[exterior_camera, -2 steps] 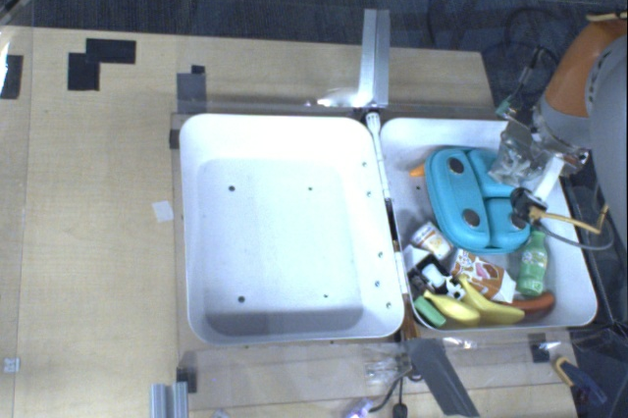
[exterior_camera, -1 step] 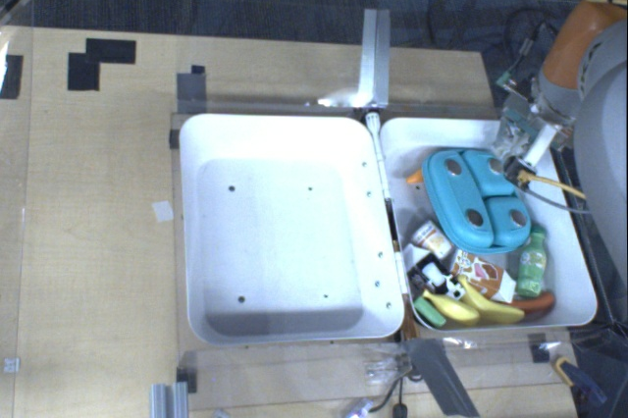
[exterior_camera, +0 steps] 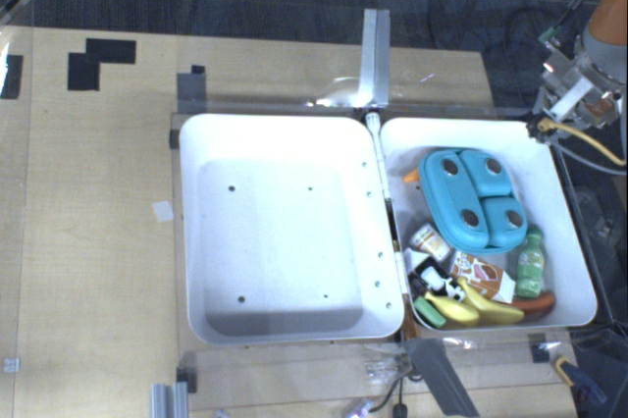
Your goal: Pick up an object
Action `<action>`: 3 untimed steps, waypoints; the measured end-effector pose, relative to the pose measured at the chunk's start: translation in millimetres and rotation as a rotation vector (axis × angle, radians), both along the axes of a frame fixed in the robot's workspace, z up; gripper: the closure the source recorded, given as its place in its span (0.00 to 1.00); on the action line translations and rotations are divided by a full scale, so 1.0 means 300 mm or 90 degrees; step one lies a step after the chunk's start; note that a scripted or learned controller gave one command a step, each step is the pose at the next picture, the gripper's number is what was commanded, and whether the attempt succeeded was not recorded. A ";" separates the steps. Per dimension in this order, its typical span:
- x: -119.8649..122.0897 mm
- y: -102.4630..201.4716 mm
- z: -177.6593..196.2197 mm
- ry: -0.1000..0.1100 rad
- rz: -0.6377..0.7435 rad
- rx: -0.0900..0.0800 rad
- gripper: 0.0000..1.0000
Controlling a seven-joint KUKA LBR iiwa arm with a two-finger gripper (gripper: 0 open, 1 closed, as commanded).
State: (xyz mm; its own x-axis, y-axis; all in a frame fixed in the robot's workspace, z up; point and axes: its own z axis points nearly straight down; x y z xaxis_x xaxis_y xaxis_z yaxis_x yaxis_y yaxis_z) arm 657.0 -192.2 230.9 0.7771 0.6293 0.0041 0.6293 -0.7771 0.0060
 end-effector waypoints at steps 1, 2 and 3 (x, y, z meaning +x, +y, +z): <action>0.011 0.043 0.375 0.000 0.123 -0.001 1.00; 0.016 0.051 0.412 -0.001 0.128 -0.002 1.00; -0.041 0.061 0.499 0.001 0.197 -0.001 1.00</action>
State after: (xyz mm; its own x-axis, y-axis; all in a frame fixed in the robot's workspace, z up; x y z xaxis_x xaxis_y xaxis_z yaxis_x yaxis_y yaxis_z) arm 644.8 -173.8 380.5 0.5491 0.8357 0.0009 0.8357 -0.5491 0.0058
